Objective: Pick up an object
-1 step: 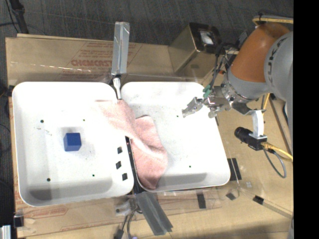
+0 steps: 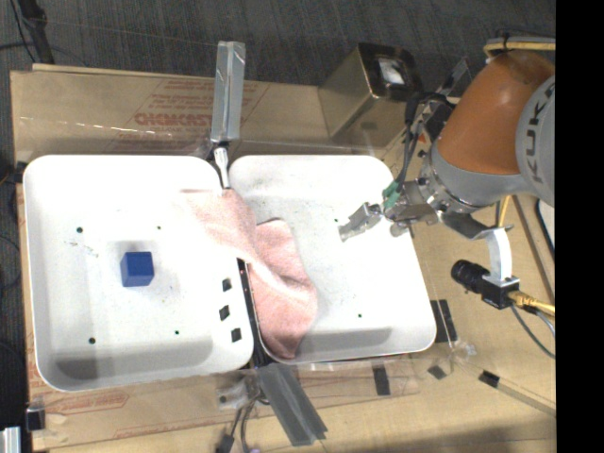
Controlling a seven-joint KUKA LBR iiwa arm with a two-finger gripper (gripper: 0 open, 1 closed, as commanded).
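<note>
Here the surface, covered with brown cardboard, bears two shallow white bins side by side. The left bin holds a small blue cube, well apart from the divider between the bins. A pink cloth drapes over that divider, mostly lying in the right bin. The grey arm with its orange band reaches over the right bin's far right part. Its gripper hovers above bare bin floor, beside the cloth but apart from it, grasping nothing; whether it is spread or closed cannot be told.
</note>
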